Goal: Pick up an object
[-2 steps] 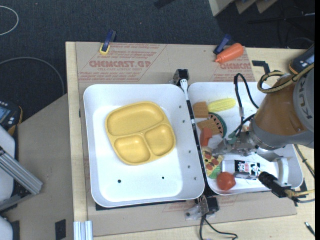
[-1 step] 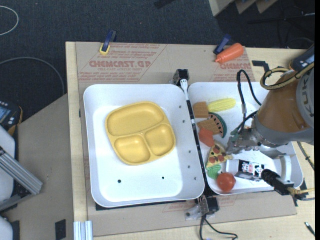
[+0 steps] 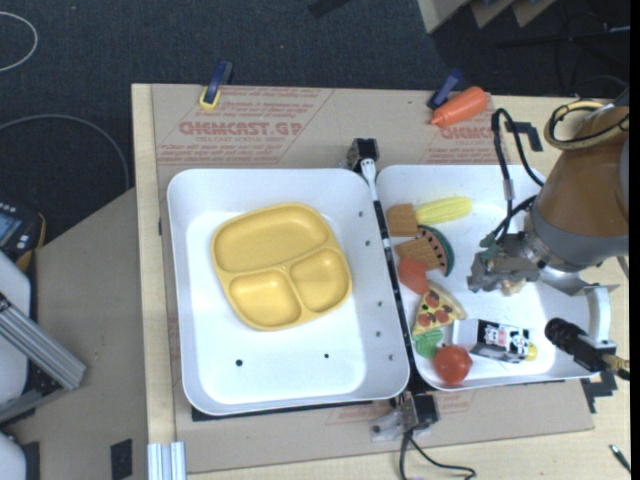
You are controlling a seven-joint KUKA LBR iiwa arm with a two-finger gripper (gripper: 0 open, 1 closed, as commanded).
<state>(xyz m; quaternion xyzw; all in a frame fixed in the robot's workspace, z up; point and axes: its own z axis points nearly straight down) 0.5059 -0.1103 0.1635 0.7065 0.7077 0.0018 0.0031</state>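
Nearby, toy foods (image 3: 425, 268) beside gripper (image 3: 497, 271)

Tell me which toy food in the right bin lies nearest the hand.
The watermelon slice: it lies just left of the hand, while the corn, pizza and tomato sit farther off.

Running off the right edge: the arm (image 3: 590, 193), orange band cropped partway. Pincer (image 3: 500, 271) showing as a grey, blurred cluster over the right bin (image 3: 480, 183), fingers too muddled to be telling apart. Covering part of that bin's right wall and floor beneath the arm. Sitting half-tucked under the watermelon slice (image 3: 432, 251): a reddish toy (image 3: 412, 273), kind not readable. Print on the small black-and-white carton (image 3: 503, 339) staying too tiny to read. Getting cut by the left edge: grey metal rails (image 3: 35, 343) and a dark device (image 3: 18, 230). Desk (image 3: 300, 118) lettering partly smeared.
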